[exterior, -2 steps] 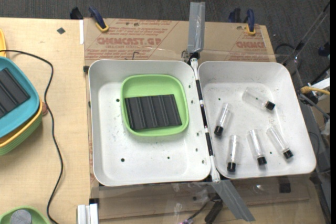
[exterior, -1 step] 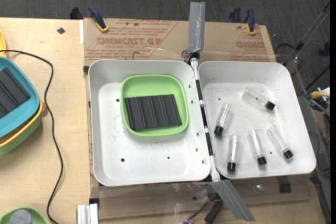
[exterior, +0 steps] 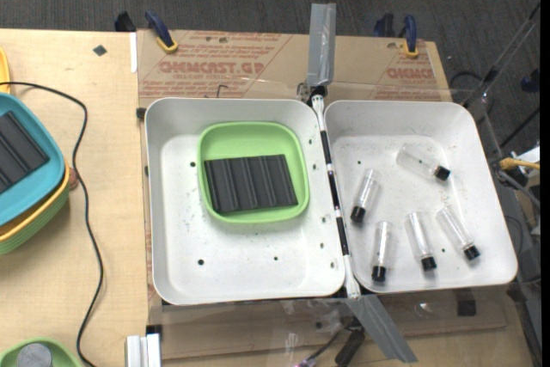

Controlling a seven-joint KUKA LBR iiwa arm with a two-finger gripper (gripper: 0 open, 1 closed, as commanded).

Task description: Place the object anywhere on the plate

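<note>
A green square plate [exterior: 250, 133] sits in the left white bin [exterior: 176, 258], toward its far side. A dark ribbed mat [exterior: 253, 183] lies flat inside the plate. Several clear plastic tubes with black caps lie loose in the right white bin [exterior: 481, 129]. One tube [exterior: 364, 194] is near the divider and another [exterior: 379, 250] lies below it. A third tube [exterior: 423, 161] lies crosswise farther back. The others are grouped near the front right, such as one tube [exterior: 457, 233] by the bin's right wall.
A stack of teal and yellow plates [exterior: 26, 176] stands on the wooden table at the left edge, with a black cable [exterior: 86, 211] running past it. Cardboard [exterior: 258, 64] held by blue clamps [exterior: 161, 30] lies behind the bins.
</note>
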